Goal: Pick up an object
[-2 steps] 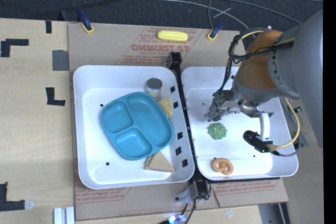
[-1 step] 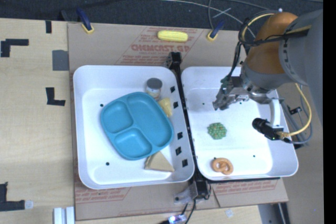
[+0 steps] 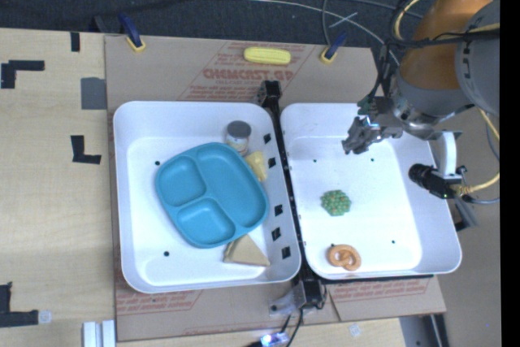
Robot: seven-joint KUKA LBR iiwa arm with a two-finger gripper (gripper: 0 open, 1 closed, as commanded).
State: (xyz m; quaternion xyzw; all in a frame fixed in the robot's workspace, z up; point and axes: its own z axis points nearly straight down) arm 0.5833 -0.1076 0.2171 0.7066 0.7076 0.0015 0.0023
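White plastic sets the stage: two shallow bins side by side, the left bin [image 3: 130,175] crowded by a blue divided tray [image 3: 211,193], the right bin [image 3: 406,175] nearly bare. From the right the grey arm [image 3: 443,53] reaches in, and its gripper [image 3: 360,138] hangs over the upper part of the right bin with nothing between its fingers — how wide they stand I cannot tell from this slant. The handiest targets lie below it in that same bin: a green knobbly ball [image 3: 335,202] near the middle, and a small orange pretzel-shaped piece [image 3: 344,257] nearer the front wall, the two well apart. The green ball looks the better choice — it sits clear of walls and neighbours, so the fingers could straddle it from above without catching a rim. To do it well, centre over the ball before descending, go down fully, and close only once both fingers flank it; being round, it may roll if nudged off-centre.
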